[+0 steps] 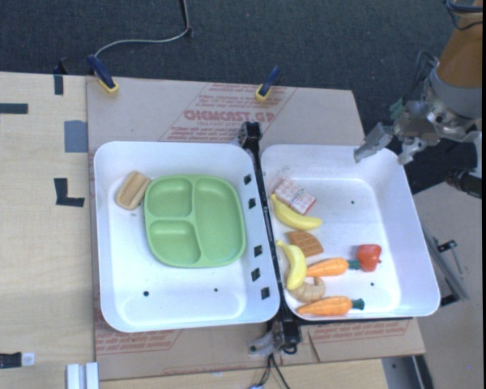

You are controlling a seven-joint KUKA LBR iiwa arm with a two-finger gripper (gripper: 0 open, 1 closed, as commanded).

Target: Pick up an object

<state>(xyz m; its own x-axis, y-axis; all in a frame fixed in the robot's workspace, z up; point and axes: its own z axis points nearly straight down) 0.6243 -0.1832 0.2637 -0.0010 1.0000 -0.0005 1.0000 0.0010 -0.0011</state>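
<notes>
In the camera view, two shallow white bins are seen side by side on a cardboard sheet [219, 116]. The left bin [117, 298] holds a green divided plate [196, 220], with a tan biscuit-like piece [132, 190] just beside its upper left corner. In the right bin [397, 217], toy foods are gathered along the left wall: a small red-and-white packet [294, 195], a banana [296, 215] below it, a waffle-like piece [306, 242], a second banana [294, 266], an upper carrot [327, 267], a lower carrot [327, 305], and a red pepper [369, 255] a little apart to the right. The gripper [387, 146] is seen at the right bin's upper right corner, above the rim, well apart from the foods. Its fingers [368, 148] are spread, with nothing between them.
</notes>
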